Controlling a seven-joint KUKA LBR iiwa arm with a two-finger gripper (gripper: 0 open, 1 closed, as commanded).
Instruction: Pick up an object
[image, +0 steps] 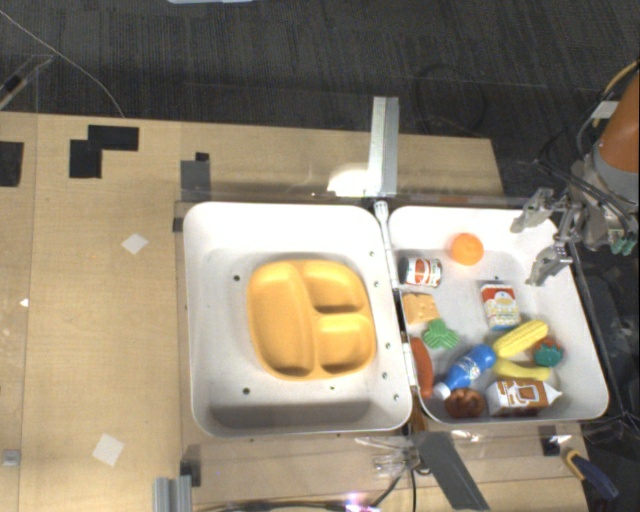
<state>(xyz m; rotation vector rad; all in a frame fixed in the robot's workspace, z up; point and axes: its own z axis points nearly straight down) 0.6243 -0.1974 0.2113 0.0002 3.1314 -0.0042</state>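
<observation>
Nearest my camera, a brown carton (523, 397) lies at the front of the right bin (590, 330), with a banana (524, 371), corn (522, 338), a blue bottle (467, 368) and a red sausage (423, 366) packed close by. Further back I see a can (422, 271) and an orange ball (466, 248). The left bin (205, 300) holds a yellow tray (310, 317). My claw (553, 240) hangs over the right bin's far right corner, released, grasping nothing.

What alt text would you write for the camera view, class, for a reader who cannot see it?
A robot gripper hovers over the right bin's far right edge, above toy food including an orange ball, corn and a blue bottle. The left bin holds a yellow divided tray.
</observation>
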